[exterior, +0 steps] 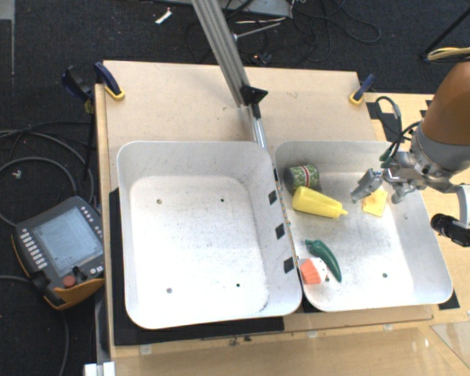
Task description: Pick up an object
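The gripper (pixel 381 186) hangs with its jaws spread and nothing between them, just above a small yellow wedge block (pixel 375 204) near the right bin's (pixel 423 284) back edge. Left of it lie a yellow squeeze bottle (pixel 317 203) and a green can (pixel 304 176); a green pepper (pixel 325 258) and an orange-and-white block (pixel 312 272) lie toward the front left corner.

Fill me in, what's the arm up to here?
A pick attempt in the right bin. The arm's claw sits open, low over a small yellow block, fingers either side of its top, not visibly gripping. A yellow bottle-shaped toy, a green can and a green-and-orange toy lie further left in that bin.
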